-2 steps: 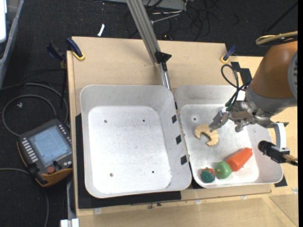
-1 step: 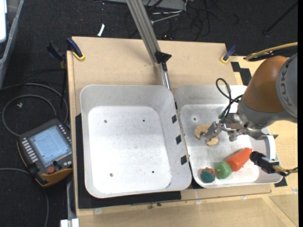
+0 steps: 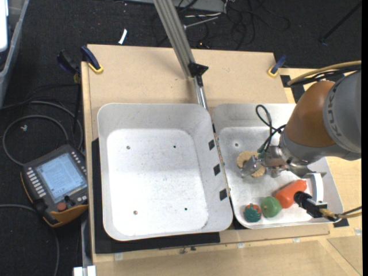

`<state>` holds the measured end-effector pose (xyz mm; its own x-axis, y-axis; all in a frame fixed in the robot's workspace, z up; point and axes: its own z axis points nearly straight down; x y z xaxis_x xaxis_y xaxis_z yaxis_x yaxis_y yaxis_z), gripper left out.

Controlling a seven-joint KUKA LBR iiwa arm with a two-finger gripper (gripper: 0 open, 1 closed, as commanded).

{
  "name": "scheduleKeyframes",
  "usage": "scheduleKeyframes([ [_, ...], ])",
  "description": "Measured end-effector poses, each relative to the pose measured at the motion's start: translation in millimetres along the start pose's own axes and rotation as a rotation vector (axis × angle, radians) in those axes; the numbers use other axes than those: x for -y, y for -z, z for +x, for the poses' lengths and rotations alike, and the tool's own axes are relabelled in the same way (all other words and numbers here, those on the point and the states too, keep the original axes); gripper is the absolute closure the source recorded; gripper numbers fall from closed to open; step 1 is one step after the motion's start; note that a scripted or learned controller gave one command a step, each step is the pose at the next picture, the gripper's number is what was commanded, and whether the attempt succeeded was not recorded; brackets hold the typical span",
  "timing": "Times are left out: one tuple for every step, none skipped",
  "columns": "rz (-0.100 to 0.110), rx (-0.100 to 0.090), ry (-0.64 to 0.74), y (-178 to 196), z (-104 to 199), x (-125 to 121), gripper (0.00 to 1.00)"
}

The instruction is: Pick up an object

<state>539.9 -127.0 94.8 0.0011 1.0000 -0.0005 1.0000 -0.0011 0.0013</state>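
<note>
The right bin point(image 3: 230, 132) holds several small things. A tan, cookie-like piece point(image 3: 247, 158) lies near the bin's middle, and my gripper point(image 3: 254, 167) is down right at it, partly covering it. Whether the piece sits inside the gripper is hidden by the gripper body. An orange object point(image 3: 289, 191) lies toward the bin's front right. A green ball point(image 3: 270, 206) rests beside it, with a small teal and red object point(image 3: 252, 213) against the front wall. The grey arm with its orange band point(image 3: 307, 117) comes in from the right over the bin.
The left bin point(image 3: 152, 171) stands beside the right one, sharing a raised rim in the middle. A slanted metal pole point(image 3: 178, 36) comes down to the bench's back, near the bins' junction. Clamps point(image 3: 92, 59) hold the board's back corners. A teach pendant point(image 3: 54, 180) lies on the floor at left.
</note>
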Motion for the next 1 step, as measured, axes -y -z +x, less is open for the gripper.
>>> scheduleKeyframes([
  [-0.002,0.000,0.000,11.1,0.2,-0.5,1.00],
])
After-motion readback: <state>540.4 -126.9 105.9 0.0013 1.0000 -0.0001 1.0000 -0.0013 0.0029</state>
